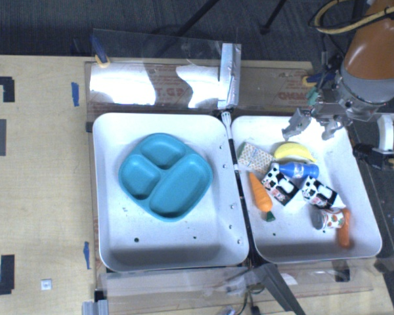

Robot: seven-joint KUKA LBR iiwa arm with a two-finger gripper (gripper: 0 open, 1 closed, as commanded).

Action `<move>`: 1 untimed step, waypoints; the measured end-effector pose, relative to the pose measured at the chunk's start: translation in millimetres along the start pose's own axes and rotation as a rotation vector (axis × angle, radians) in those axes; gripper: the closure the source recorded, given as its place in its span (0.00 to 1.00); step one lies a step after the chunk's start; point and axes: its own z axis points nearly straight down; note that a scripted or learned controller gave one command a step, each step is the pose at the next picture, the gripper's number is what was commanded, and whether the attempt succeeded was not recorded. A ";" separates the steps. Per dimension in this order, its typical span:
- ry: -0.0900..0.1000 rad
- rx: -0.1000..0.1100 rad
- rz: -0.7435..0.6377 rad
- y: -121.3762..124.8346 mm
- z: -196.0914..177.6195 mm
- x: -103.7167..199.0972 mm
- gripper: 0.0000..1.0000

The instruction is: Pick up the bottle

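Note:
A small blue bottle (299, 170) lies on its side in the right bin (364, 241), just below a yellow fruit (293, 151) and touching a black-and-white cow-patterned item (280, 182). My gripper (312, 129) hovers over the bin's far edge, above and slightly right of the bottle. Its two fingers (293, 128) are spread apart and hold nothing, so it is open.
Around the bottle lie a carrot (261, 192), a patterned square (255, 156), a second cow-patterned item (319, 192), a small grey can (322, 220) and an orange piece (343, 229). The left bin (111, 241) holds a blue divided plate (165, 174).

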 end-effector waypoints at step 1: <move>0.000 0.000 0.000 0.0 0.0 0.0 0.00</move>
